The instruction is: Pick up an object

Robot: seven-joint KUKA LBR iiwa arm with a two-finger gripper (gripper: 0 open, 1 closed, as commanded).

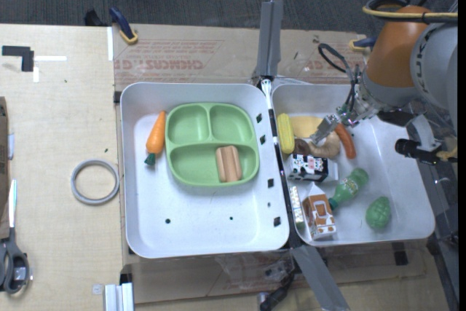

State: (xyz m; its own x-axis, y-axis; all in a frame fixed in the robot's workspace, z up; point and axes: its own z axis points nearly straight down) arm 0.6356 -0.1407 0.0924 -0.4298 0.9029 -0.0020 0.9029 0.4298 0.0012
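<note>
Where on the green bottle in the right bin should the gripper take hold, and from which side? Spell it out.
Grip the green bottle across its body, midway along, coming straight down from above. It lies flat and slanted, cap end toward the small carton, so fingers closing across its narrow width probably fit best. The gripper sits further back, over other items.

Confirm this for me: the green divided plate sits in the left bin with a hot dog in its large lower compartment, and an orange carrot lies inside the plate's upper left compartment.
One detail is wrong. The orange carrot is not inside the green divided plate; the camera view shows it on the floor of the left white bin, beside the plate's left rim. The rest holds: the plate sits in that bin, with the hot dog in its large lower compartment.
</note>
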